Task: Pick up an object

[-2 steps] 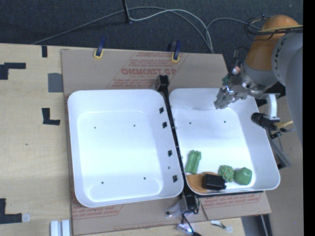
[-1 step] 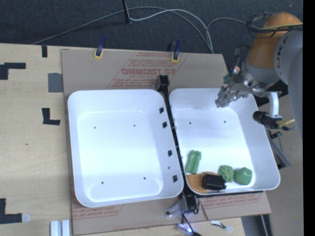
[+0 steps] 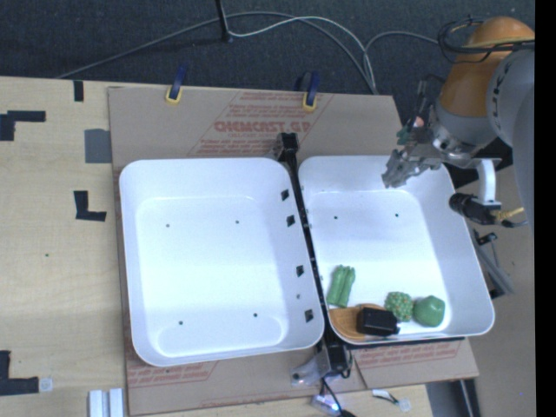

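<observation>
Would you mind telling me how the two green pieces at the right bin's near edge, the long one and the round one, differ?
The long green piece is slender and ridged; the round green piece is squat and smooth. The long one lies by the divider, left of the black item; the round one lies at the right, next to a bumpy green lump. Both are green and lie in the right bin.

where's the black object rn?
Camera view: black object lies in the right bin, near edge, on an orange piece, left of the bumpy green item.

Bins smooth white plastic (glossy); cardboard matt.
</observation>
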